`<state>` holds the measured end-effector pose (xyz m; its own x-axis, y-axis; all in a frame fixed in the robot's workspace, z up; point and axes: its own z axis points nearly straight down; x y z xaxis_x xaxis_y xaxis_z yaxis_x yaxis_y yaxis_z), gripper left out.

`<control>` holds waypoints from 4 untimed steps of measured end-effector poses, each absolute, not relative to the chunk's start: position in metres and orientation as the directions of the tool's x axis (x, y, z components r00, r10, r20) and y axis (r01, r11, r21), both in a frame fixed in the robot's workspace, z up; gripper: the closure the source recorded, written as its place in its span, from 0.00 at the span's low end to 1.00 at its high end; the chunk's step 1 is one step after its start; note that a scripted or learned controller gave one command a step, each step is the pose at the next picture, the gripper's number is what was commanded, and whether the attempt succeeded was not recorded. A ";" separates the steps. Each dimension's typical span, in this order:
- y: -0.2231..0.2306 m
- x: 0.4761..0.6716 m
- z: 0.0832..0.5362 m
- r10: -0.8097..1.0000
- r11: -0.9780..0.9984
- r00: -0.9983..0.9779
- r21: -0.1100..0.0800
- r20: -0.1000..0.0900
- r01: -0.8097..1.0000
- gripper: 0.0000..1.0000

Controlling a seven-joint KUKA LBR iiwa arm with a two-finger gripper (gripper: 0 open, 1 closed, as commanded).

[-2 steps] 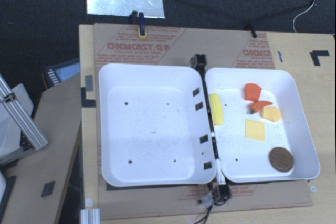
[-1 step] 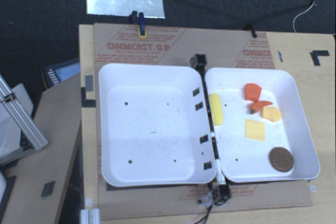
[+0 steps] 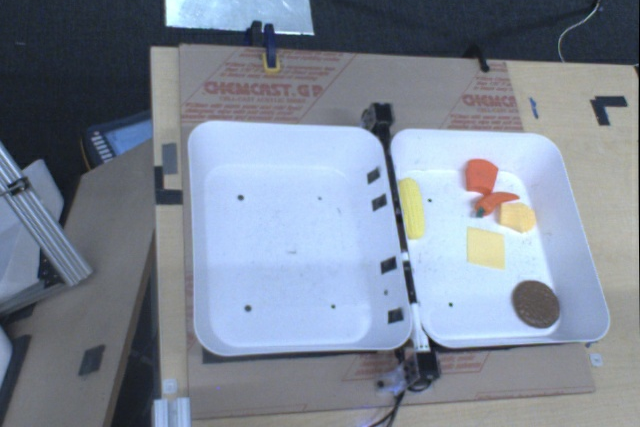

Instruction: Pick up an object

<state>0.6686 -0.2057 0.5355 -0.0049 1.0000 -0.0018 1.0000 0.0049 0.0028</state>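
Bins sat side by side; the right bin [image 3: 575,215] held a corn cob [image 3: 411,207] at nine o'clock. A brown disc [image 3: 536,303] lay at five. I couldn't tell the pincer's state.

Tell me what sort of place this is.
Probably a robot lab's pick-and-place test bench: two white bins clipped together on a cardboard sheet, with toy food like a corn cob and a brown cookie.

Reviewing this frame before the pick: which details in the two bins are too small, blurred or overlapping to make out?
- Camera view, orange piece and smaller orange piece: too blurred to identify, or to tell whether they touch.
- Small yellow block: abuts the smaller orange piece; overlap unclear.
- Brown disc: surface detail too small to read.
- Yellow corn-like piece: lies by the right bin's left wall; contact unclear.
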 end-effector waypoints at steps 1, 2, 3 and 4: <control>-0.206 0.669 0.535 1.000 0.005 -0.005 0.003 -0.002 1.000 1.00; -0.206 0.669 0.535 1.000 0.005 -0.005 0.003 -0.002 1.000 1.00; -0.206 0.669 0.535 1.000 0.005 -0.005 0.003 -0.002 1.000 1.00; -0.206 0.669 0.535 1.000 0.005 -0.005 0.003 -0.002 1.000 1.00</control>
<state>0.6686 -0.2057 0.5354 -0.0052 1.0000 -0.0018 1.0000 0.0052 0.0027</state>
